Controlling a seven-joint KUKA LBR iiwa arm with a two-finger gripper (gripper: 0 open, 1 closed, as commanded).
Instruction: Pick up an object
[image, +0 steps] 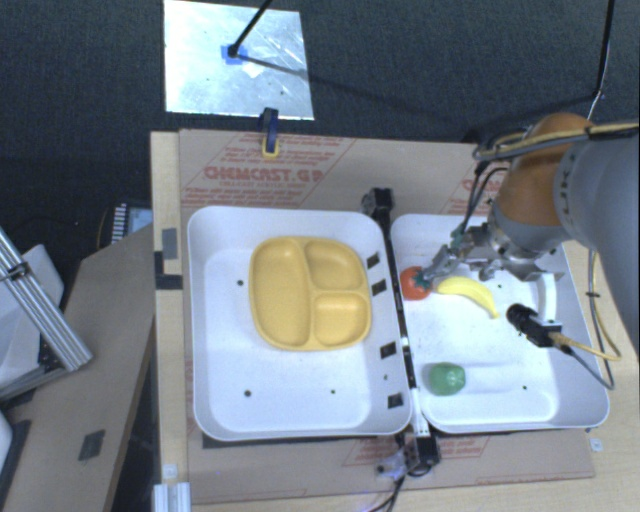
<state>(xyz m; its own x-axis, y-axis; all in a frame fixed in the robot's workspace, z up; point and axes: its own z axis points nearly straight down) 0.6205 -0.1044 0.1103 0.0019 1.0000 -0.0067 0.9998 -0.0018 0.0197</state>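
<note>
Red letters printed on the brown cardboard sheet (250, 172) under the bins read roughly "CHEMCAST", followed by characters too blurred to make out; smaller red print runs above and below it and cannot be read. More red print shows on the cardboard near the arm and along the front edge, also illegible. A yellow and blue clamp (270, 133) sits at the back edge of the cardboard, and behind it a shiny metal plate (238, 60) with a bit of blue tape lies on the dark floor.

At the far left, a silver metal frame (35, 310) slants beside the worktop (115, 300). The left bin (215, 400) holds a yellow divided tray (308, 292) with three compartments, lying flat near its middle. A row of black clips (390, 350) runs along the seam between the two bins.

In the right bin (570, 400), a small red object (414, 283) lies close to the seam, just beside the tip of the gripper (437, 270). A banana (468, 293) lies right under the gripper, touching or nearly touching the red object. Whether the gripper is open or closed cannot be told from here, and nothing is visibly between its parts. A green ball (446, 378) rests near the front of the same bin, well apart from the others. The grey arm (590, 190) with its orange band hangs over the bin's back right corner, and a black cable connector (530, 325) dangles below it.
</note>
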